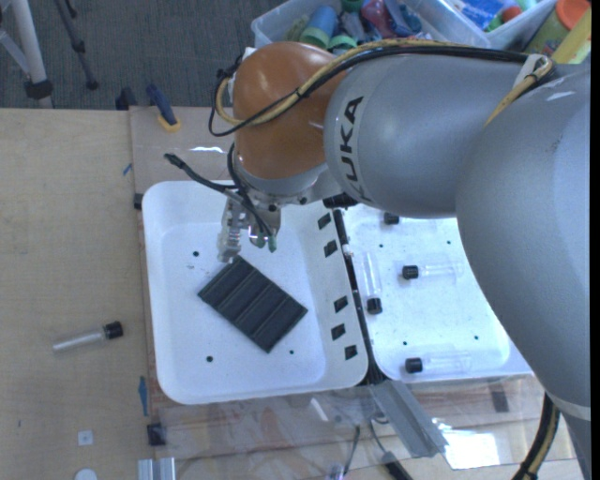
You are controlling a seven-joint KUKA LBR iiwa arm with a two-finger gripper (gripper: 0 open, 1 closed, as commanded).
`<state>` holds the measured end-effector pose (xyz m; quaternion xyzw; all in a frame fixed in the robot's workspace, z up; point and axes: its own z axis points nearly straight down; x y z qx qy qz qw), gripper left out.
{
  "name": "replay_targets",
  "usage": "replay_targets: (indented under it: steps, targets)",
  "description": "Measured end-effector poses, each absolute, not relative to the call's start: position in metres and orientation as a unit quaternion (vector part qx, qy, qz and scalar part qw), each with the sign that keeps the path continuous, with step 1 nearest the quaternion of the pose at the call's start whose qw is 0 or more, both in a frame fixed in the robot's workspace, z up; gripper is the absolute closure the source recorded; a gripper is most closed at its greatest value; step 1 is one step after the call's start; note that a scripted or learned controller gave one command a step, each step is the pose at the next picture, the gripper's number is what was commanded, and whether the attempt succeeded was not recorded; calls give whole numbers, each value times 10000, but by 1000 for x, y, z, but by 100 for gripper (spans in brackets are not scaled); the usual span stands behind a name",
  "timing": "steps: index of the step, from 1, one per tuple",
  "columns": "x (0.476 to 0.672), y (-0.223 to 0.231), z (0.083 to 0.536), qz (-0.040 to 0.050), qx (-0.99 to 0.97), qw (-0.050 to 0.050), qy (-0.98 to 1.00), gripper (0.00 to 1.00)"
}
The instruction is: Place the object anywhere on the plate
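Wooden bench (66,234) fills the left and bottom of the frame, w/ grey floor showing along the top left and a clear tub of coloured bits (394,23) at top centre. Two shallow white bins sit side by side mid-frame: left bin (173,370) and right bin (487,352), their inner rims touching along a dark seam w/ small black clips.

Arm (450,122) comes in from the right, big grey body covering the upper right and most of the right bin's far edge; orange band (277,103) sits above the wrist. Gripper (246,236) hangs over the upper middle of the left bin, fingers pointing down, slightly spread, nothing between them as far as visible.

Plate, a dark ribbed rectangle (253,302), lies flat in the left bin's centre, turned diagonally. Its upper corner is just below the fingertips; can't tell if touching. White floor is open all round it: widest toward the bin's left wall and lower left corner, tighter toward the right rim.

Small clear tubes w/ black caps: one (431,272) in the right bin's upper middle, one (441,364) near its lower edge, one (370,281) just beside the seam. Another tube (86,337) lies on the bench, well apart, left of the left bin. Which one is the task object can't be told.

Blue clamp (161,108) at the bench's top edge.
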<state>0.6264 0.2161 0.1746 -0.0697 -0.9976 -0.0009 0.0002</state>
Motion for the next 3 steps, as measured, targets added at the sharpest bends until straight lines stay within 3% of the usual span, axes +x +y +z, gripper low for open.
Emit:
replay_targets:
  steps: [1, 2, 3]
  targets:
    - [662, 226, 180, -23, 863, -38, -9963, 100]
    - [667, 226, 198, -20, 2884, -46, -9575, 100]
    - [667, 226, 182, -15, 4607, -20, -8875, 100]
